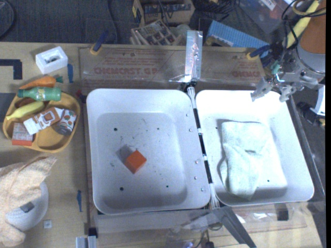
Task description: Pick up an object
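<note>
An orange block [136, 161] lies in the left bin [103, 105], a little left of its middle. A crumpled white cloth [247, 156] covers much of the floor of the right bin [300, 190]. My gripper [271, 92] hangs over the back right corner of the right bin, well above the cloth. Its two fingers [258, 92] are spread apart with nothing between them.
A yellow bowl [49, 144] of toy food stands left of the bins. A beige cloth [23, 190] lies at the front left, with a white box [51, 59] at the back left. A clear upright divider [193, 56] stands behind the bins' shared edge.
</note>
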You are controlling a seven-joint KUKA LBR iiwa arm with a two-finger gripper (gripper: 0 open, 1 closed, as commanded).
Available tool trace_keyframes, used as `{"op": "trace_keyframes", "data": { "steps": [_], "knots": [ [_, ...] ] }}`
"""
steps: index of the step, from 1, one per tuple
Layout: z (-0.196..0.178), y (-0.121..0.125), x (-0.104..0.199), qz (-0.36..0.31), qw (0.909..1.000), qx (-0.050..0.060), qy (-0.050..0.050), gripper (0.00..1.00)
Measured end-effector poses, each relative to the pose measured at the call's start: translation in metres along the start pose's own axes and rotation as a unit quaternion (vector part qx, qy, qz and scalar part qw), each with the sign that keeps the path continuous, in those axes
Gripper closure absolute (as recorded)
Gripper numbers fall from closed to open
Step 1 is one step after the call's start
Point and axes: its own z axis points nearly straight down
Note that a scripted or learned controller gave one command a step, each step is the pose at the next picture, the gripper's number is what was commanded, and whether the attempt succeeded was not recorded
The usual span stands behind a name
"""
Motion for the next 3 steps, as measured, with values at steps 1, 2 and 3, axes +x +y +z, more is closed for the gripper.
{"op": "trace_keyframes", "data": {
  "steps": [1,2,3],
  "knots": [
    [0.093,-0.034,0.073,-0.019,0.9998,0.0,0.0,0.0],
    [0.082,-0.033,0.072,-0.018,0.9998,-0.002,0.0,1.0],
    [0.082,-0.033,0.072,-0.017,0.9998,-0.002,0.0,0.0]
  ]
}}
